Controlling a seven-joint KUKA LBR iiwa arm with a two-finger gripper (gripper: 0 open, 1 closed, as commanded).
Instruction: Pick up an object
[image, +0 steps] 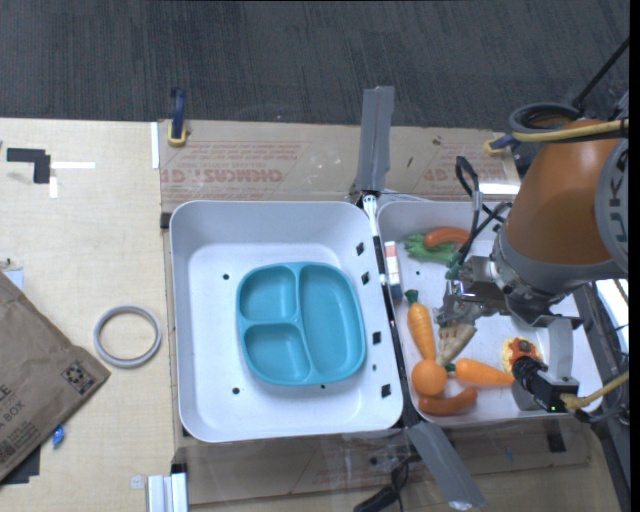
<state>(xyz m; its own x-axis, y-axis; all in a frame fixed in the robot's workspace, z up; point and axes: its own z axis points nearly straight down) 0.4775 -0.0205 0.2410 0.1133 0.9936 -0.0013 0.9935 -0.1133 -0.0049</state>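
Note:
My gripper (461, 308) hangs low over the middle of the right bin (400, 222), reaching in from the right. Directly beneath its tip lies a tan wedge like a pizza slice (455, 343); whether the two touch is unclear. An orange carrot (421, 328) lies just left of the gripper. Below it sit an orange ball (428, 377), a reddish sausage (447, 403) and a second carrot (484, 374). A green and orange vegetable (439, 242) lies at the bin's far end.
The left bin (195, 300) holds a teal divided plate (300, 323). A small red and white stick (392, 266) lies by the divider between the bins. A grey tape ring (127, 334) and a brown box (35, 385) sit on the bench at left.

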